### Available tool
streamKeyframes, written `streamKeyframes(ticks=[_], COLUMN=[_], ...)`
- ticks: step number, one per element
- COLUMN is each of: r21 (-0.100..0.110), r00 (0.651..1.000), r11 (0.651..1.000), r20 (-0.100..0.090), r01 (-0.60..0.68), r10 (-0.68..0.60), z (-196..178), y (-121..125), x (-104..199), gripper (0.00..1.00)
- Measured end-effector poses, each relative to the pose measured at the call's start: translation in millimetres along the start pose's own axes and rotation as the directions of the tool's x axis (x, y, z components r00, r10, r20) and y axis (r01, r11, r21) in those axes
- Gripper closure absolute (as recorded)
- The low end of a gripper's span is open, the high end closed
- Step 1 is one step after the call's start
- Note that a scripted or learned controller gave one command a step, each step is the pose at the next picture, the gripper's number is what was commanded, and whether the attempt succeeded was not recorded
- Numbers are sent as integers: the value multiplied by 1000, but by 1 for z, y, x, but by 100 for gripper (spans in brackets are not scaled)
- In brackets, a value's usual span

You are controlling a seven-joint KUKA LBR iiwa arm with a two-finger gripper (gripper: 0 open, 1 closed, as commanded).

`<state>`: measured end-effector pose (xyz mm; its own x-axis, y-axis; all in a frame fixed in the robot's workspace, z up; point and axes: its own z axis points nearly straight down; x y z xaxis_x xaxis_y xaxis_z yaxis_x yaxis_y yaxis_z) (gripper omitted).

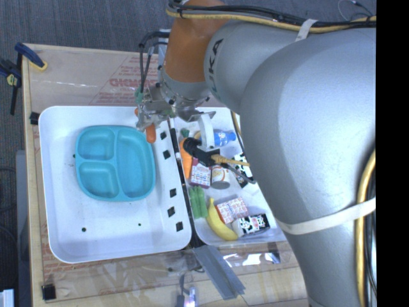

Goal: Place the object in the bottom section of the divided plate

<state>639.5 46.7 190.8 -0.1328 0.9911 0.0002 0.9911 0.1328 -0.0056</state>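
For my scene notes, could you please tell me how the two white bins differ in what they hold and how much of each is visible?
The left bin holds a single blue divided plate; the right bin holds a jumble that includes a banana and small printed packets. The left bin lies in full view, while the arm covers much of the right bin. Both are shallow, white and set side by side.

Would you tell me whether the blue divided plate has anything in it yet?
Empty: all three sections of the divided plate show bare blue in the left bin.

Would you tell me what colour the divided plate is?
Light blue, all over; the plate shows best in the camera view.
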Motion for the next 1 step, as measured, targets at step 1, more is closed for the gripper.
streamKeyframes(ticks=[1], r21=[0], r00=[1000], r11=[1000], r20=[0], r01=[0], r10=[0], z=[0], y=[0], x=[0], gripper=[0])
